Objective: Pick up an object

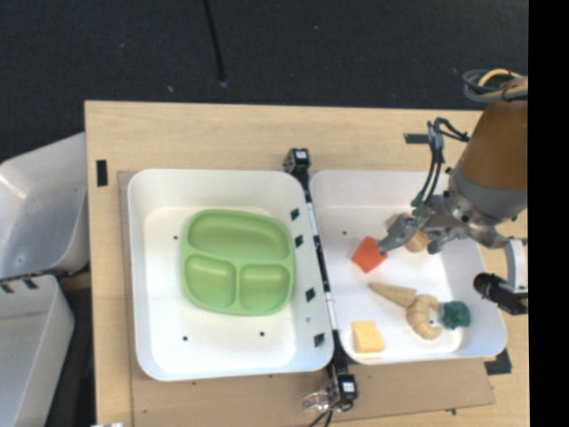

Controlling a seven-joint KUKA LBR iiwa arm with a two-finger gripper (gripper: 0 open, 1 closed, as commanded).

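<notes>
In the right bin (356,194) lie an orange-red block (366,256), a tan cone (392,293), a tan ring-shaped piece (425,318), a small teal object (456,313) and a yellow block (367,336). My gripper (391,240) reaches in from the right and sits low over the bin, its tip right at the upper right edge of the orange-red block. A small tan piece (415,244) shows just behind the gripper's tip. Whether the block is touched or gripped cannot be made out.
The left bin (151,327) holds a green divided plate (238,261). A ridge with black clips (316,256) separates the two bins. Cables and the arm's body (493,163) hang over the right bin's far right corner.
</notes>
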